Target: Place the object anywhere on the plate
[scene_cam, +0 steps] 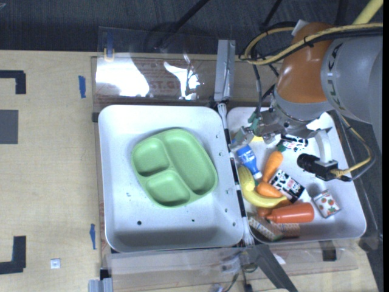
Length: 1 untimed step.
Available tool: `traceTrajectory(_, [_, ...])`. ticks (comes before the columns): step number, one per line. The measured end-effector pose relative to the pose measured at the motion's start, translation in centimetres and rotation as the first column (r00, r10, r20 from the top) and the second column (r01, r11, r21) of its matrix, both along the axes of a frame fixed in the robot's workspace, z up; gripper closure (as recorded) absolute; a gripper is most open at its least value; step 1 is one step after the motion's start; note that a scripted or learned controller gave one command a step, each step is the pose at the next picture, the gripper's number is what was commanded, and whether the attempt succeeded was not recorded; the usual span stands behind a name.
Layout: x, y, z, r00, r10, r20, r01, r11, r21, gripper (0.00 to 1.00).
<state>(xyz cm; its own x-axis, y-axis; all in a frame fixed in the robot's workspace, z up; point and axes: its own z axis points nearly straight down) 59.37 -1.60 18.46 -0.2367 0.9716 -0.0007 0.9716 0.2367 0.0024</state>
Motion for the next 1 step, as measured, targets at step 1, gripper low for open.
traceTrajectory(1, [0.1, 0.08, 1.02, 1.0, 0.002, 0.004, -0.002, 1.0, 0.0, 1.0])
